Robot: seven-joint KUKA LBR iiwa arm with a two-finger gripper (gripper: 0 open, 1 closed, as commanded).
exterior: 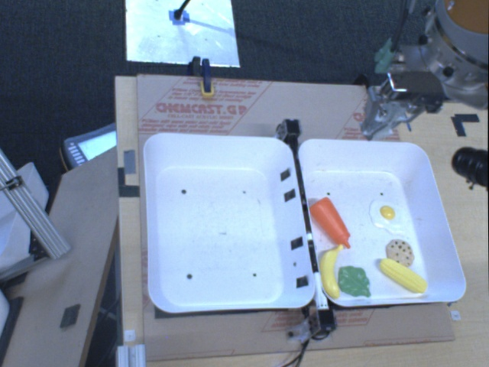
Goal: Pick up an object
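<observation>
Camera view: gripper (380, 121), finger state indiscernible, above right bin's (437, 197) far rim; carrot (330, 219), banana (330, 272), corn (403, 275) inside.

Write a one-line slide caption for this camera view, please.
Gripper above the right bin's far edge; carrot, banana and corn inside.

dark carpeted floor (61, 44) around a wooden bench (466, 182), a shiny metal sheet (182, 21) beyond

1 fixed camera looks down at a slant from above the bench (229, 102), far enough back to take in both white bins (221, 147), with the bench's far edge toward the top
</observation>
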